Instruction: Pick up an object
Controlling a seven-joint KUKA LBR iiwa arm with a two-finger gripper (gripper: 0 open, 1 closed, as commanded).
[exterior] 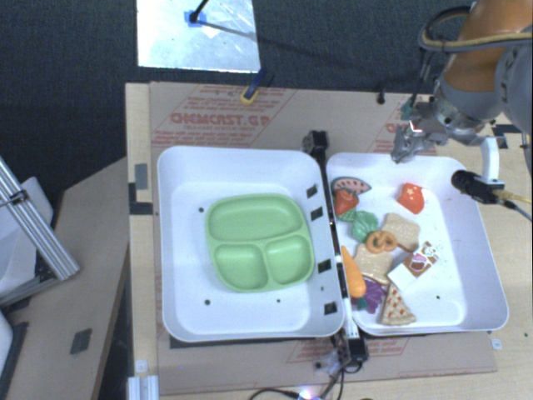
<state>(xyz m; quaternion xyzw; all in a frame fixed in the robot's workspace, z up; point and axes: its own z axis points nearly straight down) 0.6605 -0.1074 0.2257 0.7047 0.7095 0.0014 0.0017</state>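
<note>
The right bin holds several toy foods: a watermelon slice, a red strawberry-like piece, a green leafy piece, a pretzel on bread slices, an orange carrot, purple grapes, a pizza slice and a small cake piece. My gripper hangs over the bin's back edge, above and behind the red piece, with nothing visibly between its fingers.
The left bin holds a green three-compartment plate. A black divider with clips runs between the bins. A black cylindrical fixture juts over the right bin's right rim. A shiny sheet lies beyond the bench.
</note>
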